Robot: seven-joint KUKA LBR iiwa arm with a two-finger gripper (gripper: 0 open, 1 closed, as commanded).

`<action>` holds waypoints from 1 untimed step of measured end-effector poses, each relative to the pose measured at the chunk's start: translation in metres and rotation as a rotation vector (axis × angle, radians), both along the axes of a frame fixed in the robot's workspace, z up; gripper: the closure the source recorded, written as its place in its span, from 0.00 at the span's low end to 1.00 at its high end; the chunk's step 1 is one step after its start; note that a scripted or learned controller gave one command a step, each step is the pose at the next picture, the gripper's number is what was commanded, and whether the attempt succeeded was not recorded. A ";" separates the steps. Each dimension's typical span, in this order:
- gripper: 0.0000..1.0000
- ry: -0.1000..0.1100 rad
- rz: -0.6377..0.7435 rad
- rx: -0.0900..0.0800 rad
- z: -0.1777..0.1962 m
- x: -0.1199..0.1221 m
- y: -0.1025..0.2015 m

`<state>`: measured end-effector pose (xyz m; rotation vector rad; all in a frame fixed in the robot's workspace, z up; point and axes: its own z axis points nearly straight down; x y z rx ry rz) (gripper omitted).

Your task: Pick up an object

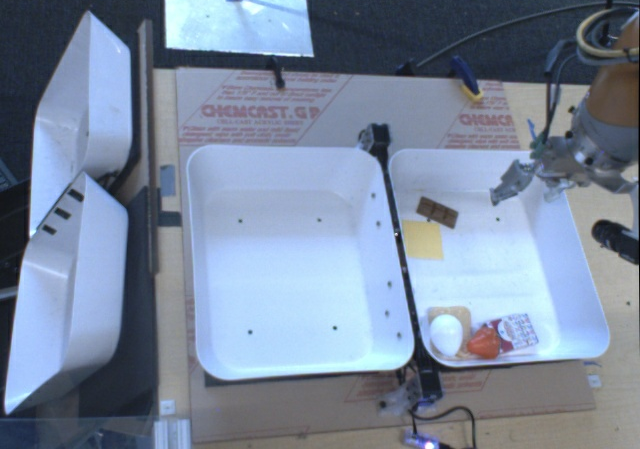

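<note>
**Hovering over the right bin, nothing grabbed**

Hanging above the far right part of the right bin [585,322], the gripper [512,184] comes in from about 3 o'clock. Honestly can't tell from this angle if the pincer is wide or narrow, it's just a small grey blob at the end of the arm [608,127]. Nothing is visibly in it.

Stuff in that bin: a brown bar [437,211] sits at roughly 11 o'clock of the bin floor, near the gripper but apart from it, off toward its 8 o'clock. Just below the bar, at its 7 o'clock, lies a flat yellow square [423,239], close to the divider between the bins.

Down at the 6 o'clock edge there's a little cluster: a white egg [446,334] resting on a tan slice [456,316], a red lump [484,342] right beside it, and a red-and-white packet [516,331] touching the red lump at 3 o'clock.

The left bin [215,257] sits right next to it, at 9 o'clock.
</note>
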<state>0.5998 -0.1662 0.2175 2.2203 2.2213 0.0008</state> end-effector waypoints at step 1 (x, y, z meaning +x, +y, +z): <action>0.00 0.008 0.002 0.002 -0.100 0.006 0.037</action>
